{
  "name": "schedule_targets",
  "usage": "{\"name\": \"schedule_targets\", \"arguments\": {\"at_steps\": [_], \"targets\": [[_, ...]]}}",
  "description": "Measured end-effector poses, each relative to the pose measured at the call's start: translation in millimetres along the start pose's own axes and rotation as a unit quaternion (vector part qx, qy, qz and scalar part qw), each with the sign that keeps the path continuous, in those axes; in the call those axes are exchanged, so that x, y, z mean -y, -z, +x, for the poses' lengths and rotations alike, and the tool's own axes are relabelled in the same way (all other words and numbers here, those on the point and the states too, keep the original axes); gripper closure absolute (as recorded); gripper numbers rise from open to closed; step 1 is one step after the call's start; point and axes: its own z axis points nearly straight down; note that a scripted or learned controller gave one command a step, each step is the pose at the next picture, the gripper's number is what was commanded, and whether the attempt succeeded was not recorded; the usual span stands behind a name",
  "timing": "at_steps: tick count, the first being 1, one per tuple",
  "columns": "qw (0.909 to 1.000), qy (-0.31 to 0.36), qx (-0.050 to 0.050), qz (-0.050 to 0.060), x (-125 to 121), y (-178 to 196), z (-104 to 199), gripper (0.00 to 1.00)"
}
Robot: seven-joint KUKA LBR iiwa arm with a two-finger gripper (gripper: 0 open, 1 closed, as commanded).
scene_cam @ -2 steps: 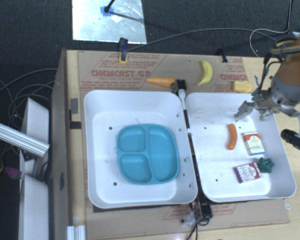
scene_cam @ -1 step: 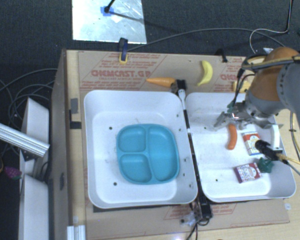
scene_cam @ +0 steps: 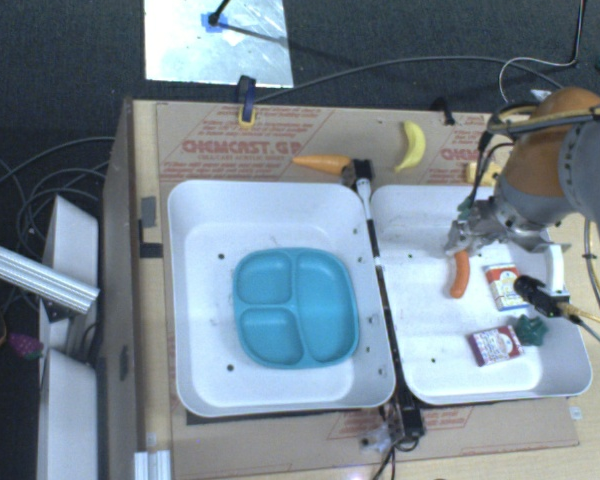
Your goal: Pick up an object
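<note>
Over the right bin [scene_cam: 570,373] — end effector [scene_cam: 461,244] atop sausage [scene_cam: 460,274].

Two white bins [scene_cam: 280,203] [scene_cam: 420,208], one blue tray [scene_cam: 295,306], banana [scene_cam: 412,146], two cartons [scene_cam: 502,288] [scene_cam: 494,345].

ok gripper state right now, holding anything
Gripper: cannot be told; it sits just above the top end of the orange sausage in the right bin.

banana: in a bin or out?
Out. The yellow banana lies on the cardboard bench top behind the right white bin, beyond its rim, near an orange carrot.
</note>
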Motion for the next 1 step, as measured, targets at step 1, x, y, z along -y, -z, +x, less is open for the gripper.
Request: {"name": "schedule_targets", "arguments": {"at_steps": [1], "targets": [[1.0, 0.0, -0.001, -0.001, 0.9, 90.7, 82.2, 1.0]]}}
